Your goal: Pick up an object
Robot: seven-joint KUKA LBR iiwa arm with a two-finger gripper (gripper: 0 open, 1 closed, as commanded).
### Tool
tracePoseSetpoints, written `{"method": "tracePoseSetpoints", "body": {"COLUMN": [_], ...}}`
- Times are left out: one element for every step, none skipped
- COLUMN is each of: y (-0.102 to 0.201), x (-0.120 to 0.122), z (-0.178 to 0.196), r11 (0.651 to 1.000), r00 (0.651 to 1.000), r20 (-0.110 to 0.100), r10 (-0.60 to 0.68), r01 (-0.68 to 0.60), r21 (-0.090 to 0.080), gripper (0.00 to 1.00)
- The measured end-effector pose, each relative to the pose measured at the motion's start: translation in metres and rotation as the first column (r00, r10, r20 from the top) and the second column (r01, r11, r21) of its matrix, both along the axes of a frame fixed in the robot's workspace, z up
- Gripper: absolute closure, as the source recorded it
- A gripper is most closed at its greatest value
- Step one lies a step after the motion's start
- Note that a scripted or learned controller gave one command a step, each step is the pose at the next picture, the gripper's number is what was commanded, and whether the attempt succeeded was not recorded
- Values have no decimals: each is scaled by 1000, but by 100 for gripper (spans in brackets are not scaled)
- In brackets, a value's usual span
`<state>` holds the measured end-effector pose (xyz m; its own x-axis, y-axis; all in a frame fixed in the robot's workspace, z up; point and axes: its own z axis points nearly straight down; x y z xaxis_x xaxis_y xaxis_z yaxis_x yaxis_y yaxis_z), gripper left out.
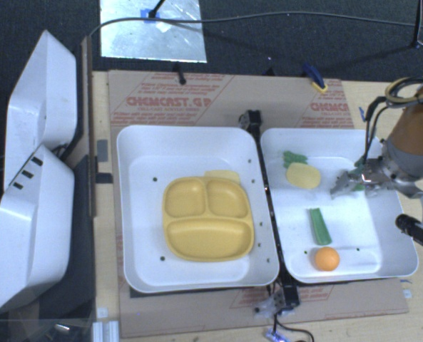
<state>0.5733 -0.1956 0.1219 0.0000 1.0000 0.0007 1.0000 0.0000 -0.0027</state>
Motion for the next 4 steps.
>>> {"method": "tracePoseSetpoints", "body": {"y": [0, -10, -3, -3], "x": [1, 3, 9, 10], "z": [13, 70, 128, 168], "r11": [1000, 1000, 1000, 1000], "r00": [1000, 1000, 1000, 1000], "r20": [5, 8, 8, 6], "r10": [0, 0, 1, 1], "r01": [0, 0, -1, -1], "r21": [-1, -3, -2, -2], "gripper": [100, 100, 100, 100]}}
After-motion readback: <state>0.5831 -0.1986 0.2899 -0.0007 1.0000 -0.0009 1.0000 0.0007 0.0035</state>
